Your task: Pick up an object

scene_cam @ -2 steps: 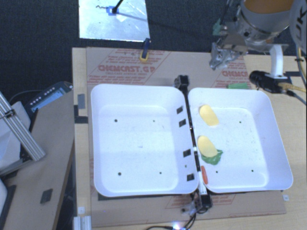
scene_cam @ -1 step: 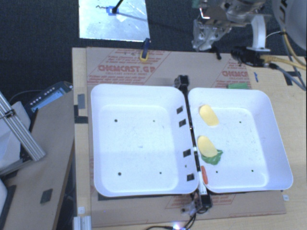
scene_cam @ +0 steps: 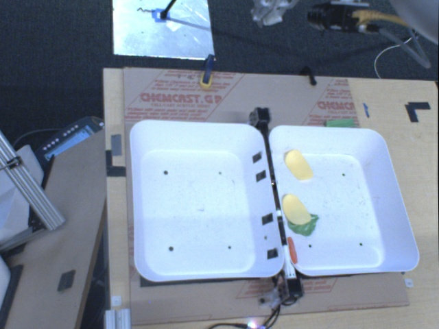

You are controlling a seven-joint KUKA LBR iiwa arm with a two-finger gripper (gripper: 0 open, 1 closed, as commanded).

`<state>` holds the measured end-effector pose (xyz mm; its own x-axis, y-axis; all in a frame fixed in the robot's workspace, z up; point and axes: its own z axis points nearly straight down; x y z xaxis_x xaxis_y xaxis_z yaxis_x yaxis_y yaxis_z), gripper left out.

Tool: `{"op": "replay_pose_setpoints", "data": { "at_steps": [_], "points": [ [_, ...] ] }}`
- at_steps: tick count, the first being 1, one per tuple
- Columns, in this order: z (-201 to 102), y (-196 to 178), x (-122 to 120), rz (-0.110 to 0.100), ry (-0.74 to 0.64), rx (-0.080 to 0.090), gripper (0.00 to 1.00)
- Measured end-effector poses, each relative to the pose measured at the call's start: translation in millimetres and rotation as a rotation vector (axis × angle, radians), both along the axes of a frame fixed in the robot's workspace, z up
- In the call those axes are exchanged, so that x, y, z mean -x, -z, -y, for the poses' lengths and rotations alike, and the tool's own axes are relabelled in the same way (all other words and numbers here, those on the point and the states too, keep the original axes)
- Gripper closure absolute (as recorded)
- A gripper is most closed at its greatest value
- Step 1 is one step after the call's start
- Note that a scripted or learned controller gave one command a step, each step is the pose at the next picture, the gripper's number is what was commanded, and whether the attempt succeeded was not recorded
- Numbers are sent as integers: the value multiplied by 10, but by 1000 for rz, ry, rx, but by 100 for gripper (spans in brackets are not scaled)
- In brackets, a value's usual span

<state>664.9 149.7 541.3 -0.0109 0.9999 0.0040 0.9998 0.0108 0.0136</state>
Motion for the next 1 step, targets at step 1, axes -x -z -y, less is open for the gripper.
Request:
{"op": "replay_pose_setpoints", "data": {
  "at_steps": [1],
  "points": [
    [-516,46,897,-12,-2,0,100]
  ]
}}
